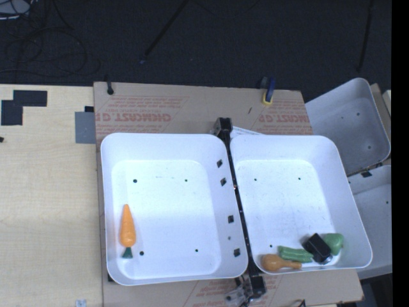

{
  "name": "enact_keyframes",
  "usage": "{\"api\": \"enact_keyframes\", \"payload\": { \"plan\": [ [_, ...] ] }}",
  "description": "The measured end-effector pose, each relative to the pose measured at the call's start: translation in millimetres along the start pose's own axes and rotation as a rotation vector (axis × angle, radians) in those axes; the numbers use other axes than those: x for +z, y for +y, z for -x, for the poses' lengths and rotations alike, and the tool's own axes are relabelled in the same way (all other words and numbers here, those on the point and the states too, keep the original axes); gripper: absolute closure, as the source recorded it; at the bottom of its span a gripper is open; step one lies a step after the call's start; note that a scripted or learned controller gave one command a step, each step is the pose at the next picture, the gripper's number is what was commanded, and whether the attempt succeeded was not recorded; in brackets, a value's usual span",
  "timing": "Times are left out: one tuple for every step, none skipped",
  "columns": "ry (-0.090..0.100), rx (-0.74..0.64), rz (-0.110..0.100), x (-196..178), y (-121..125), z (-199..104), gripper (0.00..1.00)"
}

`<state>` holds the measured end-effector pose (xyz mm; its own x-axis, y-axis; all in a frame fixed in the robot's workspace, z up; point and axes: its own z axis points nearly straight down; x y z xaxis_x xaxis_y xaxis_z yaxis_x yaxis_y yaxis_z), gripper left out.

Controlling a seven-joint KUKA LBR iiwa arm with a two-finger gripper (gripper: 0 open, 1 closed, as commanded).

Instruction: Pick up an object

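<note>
Two bins, nothing lifted yet.
Carrot lies alone in left bin; black block and green pieces crowd right bin's near corner. End effector's state: cannot tell.

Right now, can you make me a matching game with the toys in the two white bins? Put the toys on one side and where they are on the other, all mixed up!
Toys:
1. orange carrot
2. black block
3. tan pear-shaped toy

Places:
A. along the near edge of the right bin, to the left of the green toys
B. left bin, near its left wall
C. right bin, lying on top of the green toys

Pairs: 1-B, 2-C, 3-A
</note>
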<state>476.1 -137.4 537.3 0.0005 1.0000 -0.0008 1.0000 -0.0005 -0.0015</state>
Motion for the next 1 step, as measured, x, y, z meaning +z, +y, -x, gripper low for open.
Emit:
{"api": "enact_keyframes", "payload": {
  "plan": [
    [0.002,-0.009,-0.001,-0.3,0.2,-76.6,1.0]
  ]
}}
